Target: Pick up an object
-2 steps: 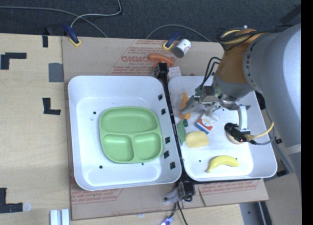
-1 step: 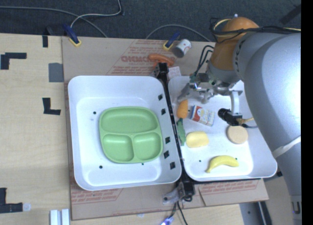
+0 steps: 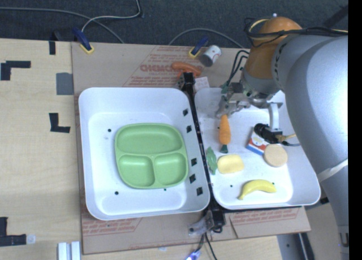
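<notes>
The right bin (image 3: pixel 300 194) holds several small objects. An orange carrot (image 3: pixel 225 130) lies near its left wall, pointing up and down the view. Below the carrot sit a pale yellow lump (image 3: pixel 230 164) and a banana (image 3: pixel 257 188). A tan round disc (image 3: pixel 276 155) and a small red, white and blue box (image 3: pixel 259 143) lie to the right. My gripper (image 3: pixel 229 105) hangs over the bin's far left part, just above the carrot's upper end. Nothing is visibly held in it.
The left bin (image 3: pixel 93 112) carries a green divided plate (image 3: pixel 151 156). A thin green piece (image 3: pixel 211 160) rests by the wall between the bins. The grey arm (image 3: pixel 317 83) covers the right bin's far right side. Clips and cables lie on the cardboard behind the bins.
</notes>
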Robot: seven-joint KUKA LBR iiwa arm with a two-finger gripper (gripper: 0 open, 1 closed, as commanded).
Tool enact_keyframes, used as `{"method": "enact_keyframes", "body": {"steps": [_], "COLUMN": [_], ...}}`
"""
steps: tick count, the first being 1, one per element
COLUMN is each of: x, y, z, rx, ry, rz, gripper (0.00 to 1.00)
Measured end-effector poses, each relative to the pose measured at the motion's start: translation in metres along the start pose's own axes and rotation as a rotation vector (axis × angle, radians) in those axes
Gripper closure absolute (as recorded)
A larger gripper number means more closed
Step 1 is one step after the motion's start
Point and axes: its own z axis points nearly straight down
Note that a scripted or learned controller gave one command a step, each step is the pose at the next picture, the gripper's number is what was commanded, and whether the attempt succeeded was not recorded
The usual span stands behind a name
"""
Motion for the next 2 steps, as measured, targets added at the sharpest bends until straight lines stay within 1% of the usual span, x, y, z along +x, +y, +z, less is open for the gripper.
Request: {"method": "enact_keyframes", "body": {"steps": [1, 2], "x": [0.0572, 0.0565], "y": [-0.0158, -0.0165], "z": [-0.09, -0.0889], "rx": [0.0, 0.002], "ry": [0.004, 0.003], "rz": [0.001, 0.002], "gripper": [1.0, 0.0]}}
